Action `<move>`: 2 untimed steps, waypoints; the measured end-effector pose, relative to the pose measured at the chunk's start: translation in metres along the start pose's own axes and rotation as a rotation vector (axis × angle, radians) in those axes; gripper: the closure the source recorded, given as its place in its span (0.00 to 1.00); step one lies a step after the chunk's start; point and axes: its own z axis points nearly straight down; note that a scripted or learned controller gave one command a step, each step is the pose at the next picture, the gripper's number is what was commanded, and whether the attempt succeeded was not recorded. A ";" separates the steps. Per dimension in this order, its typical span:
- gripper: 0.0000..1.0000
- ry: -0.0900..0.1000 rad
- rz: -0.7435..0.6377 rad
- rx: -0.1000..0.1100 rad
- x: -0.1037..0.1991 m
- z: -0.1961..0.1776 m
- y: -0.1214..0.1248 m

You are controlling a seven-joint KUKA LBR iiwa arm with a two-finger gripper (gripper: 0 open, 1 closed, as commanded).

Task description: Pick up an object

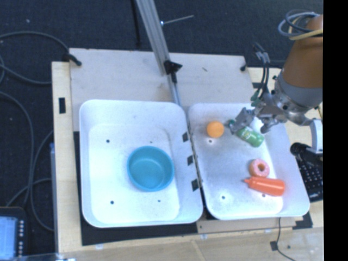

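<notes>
1. The left bin (98, 118) is white and shallow. A round blue bowl (150, 168) sits in it, far to the left of the orange ball.
2. A grey metal pole (155, 34) leans in from the top and ends just above and left of the orange ball. Its top is cut off by the picture's edge.
3. The orange ball (215, 129) is small and round. It lies near the top left corner of the right bin (228, 200).
4. The green object (250, 137) lies just right of the orange ball. It is short and rounded (a bit blurry, so what it is stays hard to tell).
5. The gripper (254, 123) is right of the orange ball, with its two fingers spread wide, one on each side of the green object's upper part. Whether they touch it is hard to make out.
6. A pink donut (259, 168) and an orange carrot-like thing (266, 186) lie below and right of the orange ball, touching each other.
7. The arm (302, 69) goes off past the right edge.
</notes>
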 end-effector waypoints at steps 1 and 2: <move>0.00 -0.003 0.005 0.008 0.000 0.065 -0.001; 0.00 -0.003 0.005 0.007 -0.001 0.130 -0.003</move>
